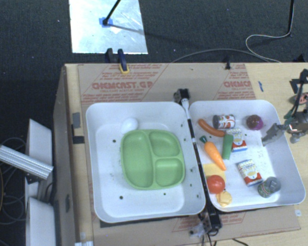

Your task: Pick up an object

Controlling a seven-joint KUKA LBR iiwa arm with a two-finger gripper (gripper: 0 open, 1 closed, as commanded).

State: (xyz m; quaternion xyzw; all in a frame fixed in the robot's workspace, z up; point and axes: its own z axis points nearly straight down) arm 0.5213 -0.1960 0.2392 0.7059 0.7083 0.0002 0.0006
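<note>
Gripper (273, 134) at right rim of right bin (294, 176), low over bin floor; finger state: cannot tell, nothing visible between fingers. Purple onion (254, 122) just up-left of gripper, apart. Small carton (249, 172) below-left of gripper. Grey can (269, 187) below gripper, near bin's front corner. Green cylinder (227, 147) and carrot (214, 155) further left. Green divided plate (152, 159) in left bin (109, 198), well apart from gripper.

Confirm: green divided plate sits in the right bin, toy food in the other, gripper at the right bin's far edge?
Not quite. The camera view shows the green divided plate in the left bin; the toy food, like the carrot, lies in the right bin. The gripper is at the right bin's right edge.
</note>
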